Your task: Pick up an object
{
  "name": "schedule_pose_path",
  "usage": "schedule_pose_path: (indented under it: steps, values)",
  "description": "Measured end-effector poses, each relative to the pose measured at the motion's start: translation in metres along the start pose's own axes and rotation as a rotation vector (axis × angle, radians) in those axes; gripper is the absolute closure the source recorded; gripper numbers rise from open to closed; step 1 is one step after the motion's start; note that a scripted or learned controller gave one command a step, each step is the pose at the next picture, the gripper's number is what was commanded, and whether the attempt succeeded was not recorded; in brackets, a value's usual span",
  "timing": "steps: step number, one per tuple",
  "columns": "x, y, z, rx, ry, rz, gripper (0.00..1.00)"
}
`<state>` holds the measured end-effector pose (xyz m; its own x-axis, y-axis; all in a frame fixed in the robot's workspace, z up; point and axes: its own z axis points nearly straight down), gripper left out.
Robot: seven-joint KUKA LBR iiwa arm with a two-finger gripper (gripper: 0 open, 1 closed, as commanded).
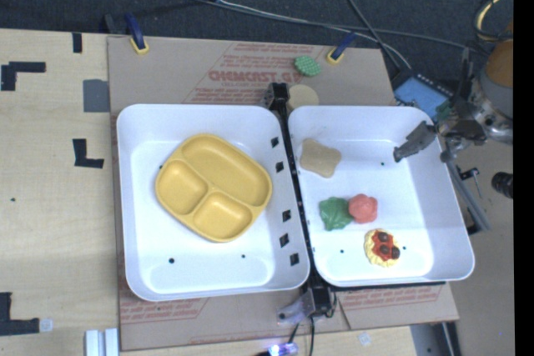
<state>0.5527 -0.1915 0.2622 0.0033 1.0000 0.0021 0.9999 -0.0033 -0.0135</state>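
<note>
My gripper (434, 142) is hanging over the right rim of the right bin (434, 263), its two dark fingers spread apart and gripping nothing. Below and left of it in that bin, a tan cookie-shaped piece (319, 158) is lying near the divider, a green toy (335, 213) is touching a red one (363, 208), and a yellow piece with red spots (382, 248) is sitting nearer the front. The left bin (138, 179) is holding a yellow divided plate (213, 187).
</note>
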Motion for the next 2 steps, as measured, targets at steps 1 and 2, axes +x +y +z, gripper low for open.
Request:
schedule_pose_path:
  steps: [1,2]
  values:
    - [0.001,0.002,-0.007,-0.012,-0.003,-0.004,0.00]
    - [-0.007,0.007,0.051,-0.008,-0.002,-0.004,0.00]
